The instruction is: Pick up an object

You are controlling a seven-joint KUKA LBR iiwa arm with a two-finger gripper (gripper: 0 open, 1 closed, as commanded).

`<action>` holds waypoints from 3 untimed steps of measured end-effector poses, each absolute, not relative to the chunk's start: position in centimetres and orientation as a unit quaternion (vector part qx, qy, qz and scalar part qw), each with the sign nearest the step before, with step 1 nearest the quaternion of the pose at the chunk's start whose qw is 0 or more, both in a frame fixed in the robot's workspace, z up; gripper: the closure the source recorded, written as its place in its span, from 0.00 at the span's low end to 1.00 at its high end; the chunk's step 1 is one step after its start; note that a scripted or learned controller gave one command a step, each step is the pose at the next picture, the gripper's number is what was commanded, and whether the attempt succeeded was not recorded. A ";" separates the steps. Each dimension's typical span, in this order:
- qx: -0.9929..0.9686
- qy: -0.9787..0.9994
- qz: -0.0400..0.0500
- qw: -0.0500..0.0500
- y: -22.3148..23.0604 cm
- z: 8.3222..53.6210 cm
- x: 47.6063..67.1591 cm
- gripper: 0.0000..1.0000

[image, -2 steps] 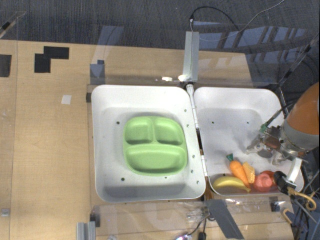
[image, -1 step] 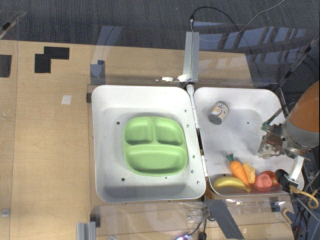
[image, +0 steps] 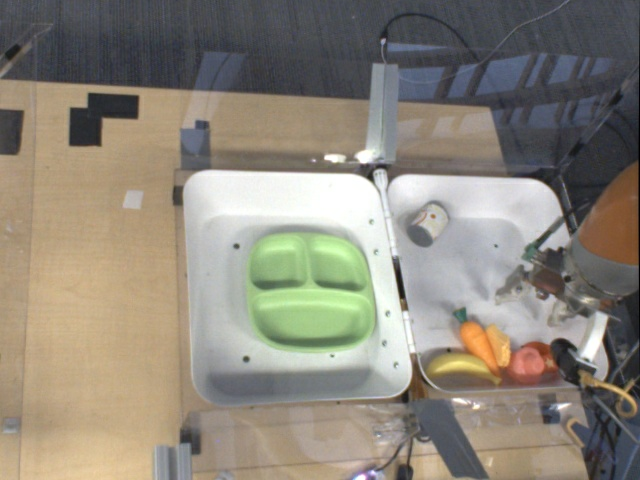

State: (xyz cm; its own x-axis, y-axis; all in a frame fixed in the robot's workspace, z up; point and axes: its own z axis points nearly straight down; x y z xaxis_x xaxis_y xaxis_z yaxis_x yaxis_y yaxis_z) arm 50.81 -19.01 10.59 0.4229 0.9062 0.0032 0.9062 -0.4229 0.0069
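Right-hand shallow white bin (image: 500,218) crowds the toy carrot (image: 477,340), banana (image: 460,368) and red fruit (image: 530,363) together, so the gripper (image: 545,286), fingers' state unclear, might nudge neighbours.

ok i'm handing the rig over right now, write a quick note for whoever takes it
Gripper: low over the right bin, near its right wall, with nothing visibly in it; I can't tell if it's open or shut.
Things: carrot, banana and a red fruit are bunched along the right bin's near edge. A grey cup lies on its side in the far left corner. The green tray sits in the left bin.
Done: nothing lifted.
Left: grasp one object and raise it; the red fruit looks nearest.
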 end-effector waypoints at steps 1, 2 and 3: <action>0.805 0.593 0.006 0.008 -13.0 9.1 49.3 0.00; 0.694 0.720 0.006 0.010 -10.8 9.1 49.3 0.00; 0.700 0.714 0.004 0.005 -10.9 8.9 62.6 0.00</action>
State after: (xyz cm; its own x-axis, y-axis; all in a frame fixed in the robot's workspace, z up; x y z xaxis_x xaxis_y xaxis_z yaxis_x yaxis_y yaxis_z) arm 62.57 -10.91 8.87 -0.0200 0.9998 -0.0012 0.9997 0.0200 0.0118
